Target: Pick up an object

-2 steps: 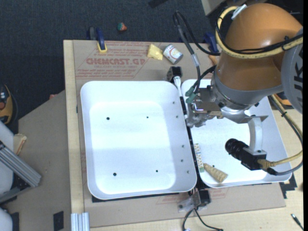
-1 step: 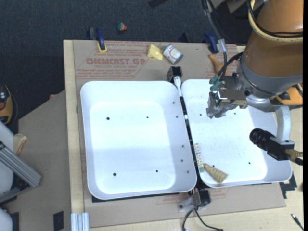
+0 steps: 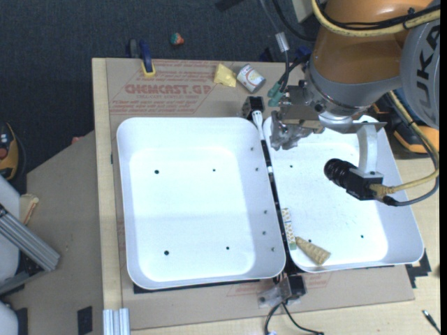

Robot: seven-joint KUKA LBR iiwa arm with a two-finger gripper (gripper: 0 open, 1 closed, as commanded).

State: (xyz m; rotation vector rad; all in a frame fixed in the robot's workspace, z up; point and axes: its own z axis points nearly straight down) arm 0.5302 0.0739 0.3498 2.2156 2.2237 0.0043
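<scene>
A tan, cone-shaped object (image 3: 311, 250) lies near the front left corner of the right bin (image 3: 391, 246). A small patterned strip (image 3: 287, 222) rests just behind it against the bin's left wall. My gripper (image 3: 282, 137) hangs over the back left corner of the right bin, close to the divide between the bins and well behind both objects. The arm's orange band and grey wrist (image 3: 356, 54) loom above it and hide the bin's back edge.
The left bin (image 3: 133, 187) sits beside the right one on a wooden board. A black cylinder with a cable (image 3: 349, 177) juts from the arm over the right bin. A yellow scrap (image 3: 225, 76) and a small white box (image 3: 250, 78) lie behind the bins.
</scene>
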